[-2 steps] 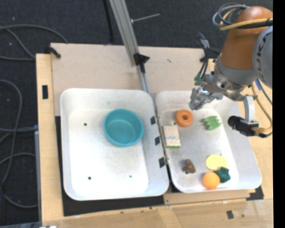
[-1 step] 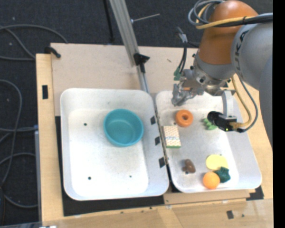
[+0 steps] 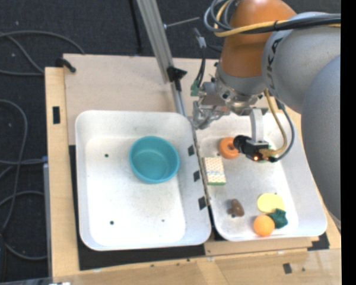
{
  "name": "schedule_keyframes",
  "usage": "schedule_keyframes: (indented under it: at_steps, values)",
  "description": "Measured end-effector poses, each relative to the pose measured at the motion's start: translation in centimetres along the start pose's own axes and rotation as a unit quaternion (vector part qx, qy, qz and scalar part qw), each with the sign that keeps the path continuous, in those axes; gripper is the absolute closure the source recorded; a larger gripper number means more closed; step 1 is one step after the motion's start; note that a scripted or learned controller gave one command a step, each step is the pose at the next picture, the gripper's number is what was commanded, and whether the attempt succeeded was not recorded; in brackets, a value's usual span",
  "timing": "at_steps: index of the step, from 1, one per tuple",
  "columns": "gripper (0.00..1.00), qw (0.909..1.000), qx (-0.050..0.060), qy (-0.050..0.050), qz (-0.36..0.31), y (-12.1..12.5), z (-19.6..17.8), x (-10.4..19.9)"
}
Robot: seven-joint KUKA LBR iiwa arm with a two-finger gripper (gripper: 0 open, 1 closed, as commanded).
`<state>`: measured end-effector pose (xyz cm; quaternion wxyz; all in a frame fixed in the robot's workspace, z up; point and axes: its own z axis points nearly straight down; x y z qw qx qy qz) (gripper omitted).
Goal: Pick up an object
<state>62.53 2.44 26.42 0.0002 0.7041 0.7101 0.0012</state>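
Fig. — Single-arm pick station, viewed from above at a slant. The grey arm with orange band (image 3: 255, 34) reached in from the right; its two-finger gripper (image 3: 204, 114) hung over the far-left corner of the right-hand shallow white bin (image 3: 305, 177), close to the divider between bins. Jaw state could not be read, since the wrist hardware hid the tips, and nothing was seen held.

Left-hand shallow white bin (image 3: 95, 218): one teal plastic bowl (image 3: 154, 159), a little far of centre.

Right-hand bin, far to near: an orange ring-shaped toy (image 3: 228, 148) near the far edge, just beside a small black device with a red light (image 3: 252, 147) hanging on a cable from the arm; a pale speckled rectangular block, prob. a sponge (image 3: 214, 171), by the left edge; a small brown lump (image 3: 235, 207) nearer the front; at the near-right corner a yellow rounded piece (image 3: 269, 202), an orange ball (image 3: 263, 225) and a dark green scrap (image 3: 280, 219), clustered and touching.

Handling (judgement): the ring toy lay closest to the gripper — the likely target. It looked light and rigid, approx. smooth, so it might slip; a pinch across the rim, one finger in the hole, should hold best. The sponge-like block would be soft and forgiving, gripped across its short sides. The ball could roll away.
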Motion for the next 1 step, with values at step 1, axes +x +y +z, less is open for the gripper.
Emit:
schedule_keyframes:
  at_steps: [1]
  values:
    - [1.00, 1.0000, 0.000, 0.000, 0.000, 0.86, -0.15, 4.85]
